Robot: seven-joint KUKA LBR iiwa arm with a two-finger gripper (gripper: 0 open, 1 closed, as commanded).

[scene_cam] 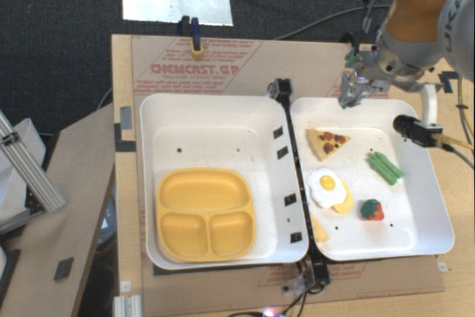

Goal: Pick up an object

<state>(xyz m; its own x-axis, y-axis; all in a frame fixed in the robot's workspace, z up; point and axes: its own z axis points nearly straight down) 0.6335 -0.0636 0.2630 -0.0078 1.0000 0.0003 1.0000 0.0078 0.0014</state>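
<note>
Camera view: gripper (355, 94) hovers over right bin's (430, 230) 12 o'clock rim, nothing visibly held; how wide it's open, cannot tell. Pizza slice (327, 142) lies nearest, toward its 7 o'clock. Likely light, stiff plastic, flat and slippery; pinch across crust edge.

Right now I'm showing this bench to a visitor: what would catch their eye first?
Probably the yellow divided tray in the left bin, then the toy food in the right bin: pizza slice, fried egg, green beans. The gripper hovers at that bin's far edge.
</note>
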